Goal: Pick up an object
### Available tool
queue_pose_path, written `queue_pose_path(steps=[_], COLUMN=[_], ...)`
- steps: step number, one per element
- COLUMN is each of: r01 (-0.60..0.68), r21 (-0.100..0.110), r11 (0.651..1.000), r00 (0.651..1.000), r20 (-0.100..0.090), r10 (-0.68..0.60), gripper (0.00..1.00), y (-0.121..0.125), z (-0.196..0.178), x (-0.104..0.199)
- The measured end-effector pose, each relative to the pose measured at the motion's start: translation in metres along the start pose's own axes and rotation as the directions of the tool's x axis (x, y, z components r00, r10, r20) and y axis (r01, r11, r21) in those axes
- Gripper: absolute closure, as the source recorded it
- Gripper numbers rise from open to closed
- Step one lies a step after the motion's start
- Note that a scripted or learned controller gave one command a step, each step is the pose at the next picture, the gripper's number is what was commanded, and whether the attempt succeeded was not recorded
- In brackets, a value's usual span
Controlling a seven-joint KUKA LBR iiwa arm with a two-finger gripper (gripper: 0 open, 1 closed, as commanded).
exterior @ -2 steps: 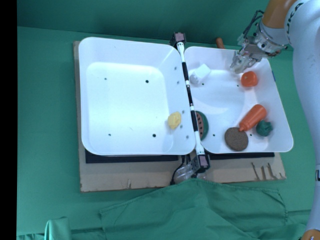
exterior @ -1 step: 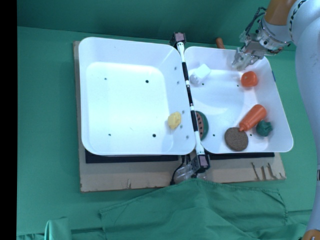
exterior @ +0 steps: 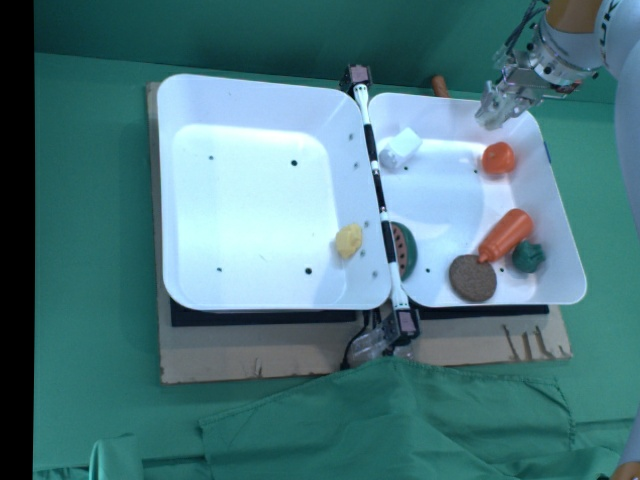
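Note:
The right bin (exterior: 560,268) holds a white block (exterior: 399,149), an orange-red tomato-like piece (exterior: 498,158), an orange carrot (exterior: 505,234), a dark green piece (exterior: 528,256), a brown disc (exterior: 472,278) and a watermelon slice (exterior: 401,249) against the divider. A yellow lump (exterior: 349,240) lies in the left bin (exterior: 200,98) near its right wall. My gripper (exterior: 493,115) hangs above the right bin's far edge, up and slightly left of the tomato-like piece, with nothing visible between its fingers.
A black-and-white rod (exterior: 378,188) runs along the seam between the bins. A small orange item (exterior: 439,86) lies on the bench behind the right bin. Green cloth (exterior: 400,423) is bunched at the front edge, over the cardboard base (exterior: 200,358).

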State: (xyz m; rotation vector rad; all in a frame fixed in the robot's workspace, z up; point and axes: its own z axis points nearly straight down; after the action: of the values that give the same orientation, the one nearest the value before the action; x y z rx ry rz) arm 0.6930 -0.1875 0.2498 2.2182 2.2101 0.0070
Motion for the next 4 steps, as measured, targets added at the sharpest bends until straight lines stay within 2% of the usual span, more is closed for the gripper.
queue_pose_path(steps=[1,2,3,4], r01=[-0.001,0.002,0.001,-0.002], r21=[0.01,-0.008,0.013,0.002], r11=[1.0,1.0,1.0,1.0], r00=[1.0,1.0,1.0,1.0], r20=[0.001,0.001,-0.002,0.001], r10=[0.001,-0.002,-0.001,0.002], gripper=[1.0,1.0,1.0,1.0], y=[0.005,0.01,0.006,0.007], z=[0.056,-0.05,0.046,0.032], x=[0.025,0.032,0.031,-0.002])
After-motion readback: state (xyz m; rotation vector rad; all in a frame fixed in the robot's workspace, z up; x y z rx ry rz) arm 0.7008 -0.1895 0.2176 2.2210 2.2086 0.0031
